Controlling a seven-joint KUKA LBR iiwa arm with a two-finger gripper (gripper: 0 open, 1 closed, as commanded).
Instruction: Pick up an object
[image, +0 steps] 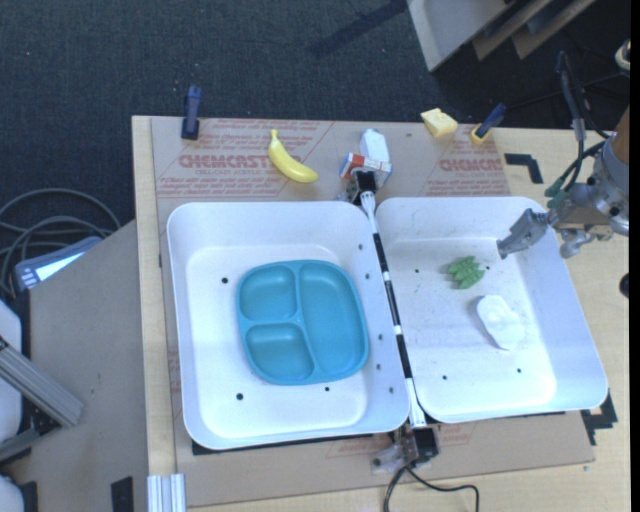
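The bench (160, 300) bears two white bins (200, 400), a banana (290, 160) and a yellow block (438, 122).

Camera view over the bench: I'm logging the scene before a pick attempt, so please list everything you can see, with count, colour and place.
Shallow white plastic bins: two, white, side by side on the bench.
Divided plastic plate: one, teal blue, middle of the left bin.
Small leafy toy: one, green, upper middle of the right bin.
Crumpled soft lump: one, white, right bin, below and right of the green toy.
Toy banana: one, yellow, on the board behind the left bin.
Small wedge block: one, pale yellow, on the board behind the right bin.
End effector: one, grey, over the right bin's upper right, apart from both items.
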